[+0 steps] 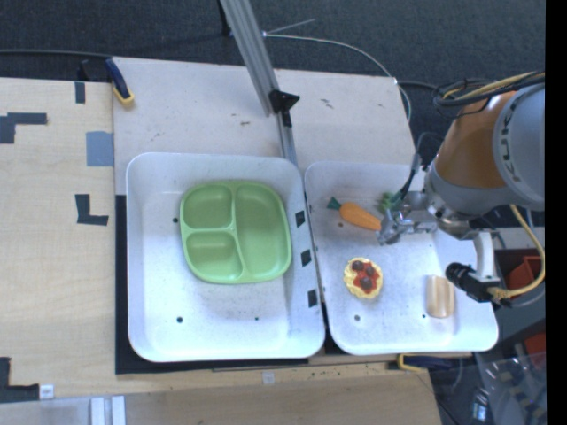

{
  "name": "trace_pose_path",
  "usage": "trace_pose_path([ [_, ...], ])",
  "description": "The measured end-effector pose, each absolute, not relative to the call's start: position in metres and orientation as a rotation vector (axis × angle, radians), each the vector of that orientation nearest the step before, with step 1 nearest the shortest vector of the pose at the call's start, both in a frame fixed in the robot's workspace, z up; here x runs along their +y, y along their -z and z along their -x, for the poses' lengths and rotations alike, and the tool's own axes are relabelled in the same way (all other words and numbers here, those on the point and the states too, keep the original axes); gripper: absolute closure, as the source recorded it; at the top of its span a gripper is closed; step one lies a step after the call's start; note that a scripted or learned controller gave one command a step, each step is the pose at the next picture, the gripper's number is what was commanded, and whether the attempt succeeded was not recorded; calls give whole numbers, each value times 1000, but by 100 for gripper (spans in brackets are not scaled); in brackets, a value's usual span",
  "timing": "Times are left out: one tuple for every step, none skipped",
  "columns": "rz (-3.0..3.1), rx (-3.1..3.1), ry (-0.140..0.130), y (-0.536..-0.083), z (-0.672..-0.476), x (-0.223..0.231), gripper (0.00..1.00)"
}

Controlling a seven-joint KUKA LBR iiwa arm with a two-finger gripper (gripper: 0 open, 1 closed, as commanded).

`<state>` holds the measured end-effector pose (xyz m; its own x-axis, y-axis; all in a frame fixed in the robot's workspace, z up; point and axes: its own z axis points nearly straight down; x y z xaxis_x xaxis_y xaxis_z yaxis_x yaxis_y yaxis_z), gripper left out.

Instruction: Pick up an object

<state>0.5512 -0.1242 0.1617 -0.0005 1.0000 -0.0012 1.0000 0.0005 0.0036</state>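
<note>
Pale wood worktop (pixel 53 237) carries two shallow white bins side by side, with dark floor beyond the far edge. Low in the right bin (pixel 403 339), the gripper (pixel 392 224) hangs at the orange end of the toy carrot (pixel 358 216). Whether the jaws are spread or pressed together I cannot tell; the metal there is too small and cluttered to read, and nothing shows clearly pinched.

The carrot lies just to the camera's left of the gripper, touching or nearly so. Its long axis runs across the bin, green top toward the divider, fat end toward the arm. That is the relation the grasp turns on: to my eye the jaws would need to straddle the carrot across its width, not along it.

Further out in the same bin sit a small fruit tart (pixel 364 278), near the middle, and a tan bread roll (pixel 438 297) toward the right wall, both apart from the gripper.

In the left bin (pixel 142 326) lies a green divided plate (pixel 236 232)
</note>
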Motion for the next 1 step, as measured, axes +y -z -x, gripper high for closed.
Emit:
trace_pose_path([
  [-2216,2221,-4,-213,-562,-122,100],
])
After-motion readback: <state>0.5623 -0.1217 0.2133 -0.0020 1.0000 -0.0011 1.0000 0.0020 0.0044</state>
